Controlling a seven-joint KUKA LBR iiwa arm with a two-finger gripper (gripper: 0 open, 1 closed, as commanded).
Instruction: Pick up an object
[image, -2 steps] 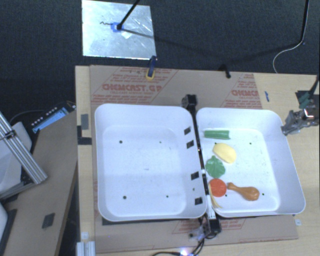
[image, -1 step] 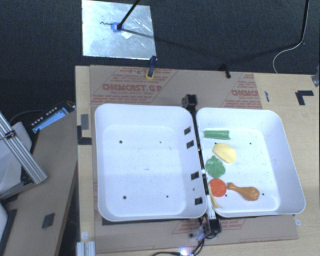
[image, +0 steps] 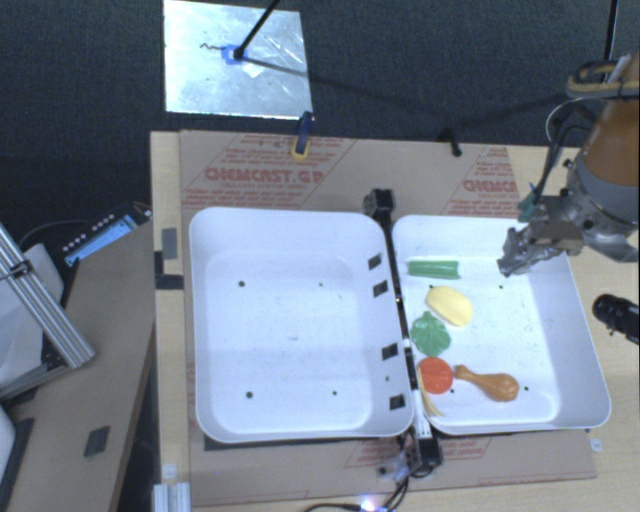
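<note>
Claw (image: 512, 262) hangs over the right bin (image: 575, 300), toward its upper right, at about 2 o'clock from the bin's middle; whether it is released or clenched I cannot tell, the tip being small and dark against the white, and nothing can be seen gripped in it; so by my judgement the pick is not yet done.

Candidates all lie on the bin floor, well apart from the claw: a green stick (image: 433, 268) at about 9 o'clock from the claw; a yellow piece (image: 450, 306) below that; a green leafy piece (image: 431, 335) touching or just beside the yellow one at its 7 o'clock; a red round (image: 435, 374) just below the green; an orange drumstick (image: 489, 383) at 3 o'clock from the red, near it. What is left, as I judge it: choose one, come down on it, close, lift.

Left bin (image: 290, 320) sits side by side with the right one, a row of black clips (image: 385, 290) along the seam; both rest on a brown board (image: 270, 172) printed with red lettering, on a pale desk (image: 100, 380). At 12 o'clock, beyond the board, lies dark carpet with a shiny metal sheet (image: 237, 60); a yellow-and-blue clamp (image: 301, 137) grips the board's far edge; at 9 o'clock stands an aluminium rail (image: 35, 300).
</note>
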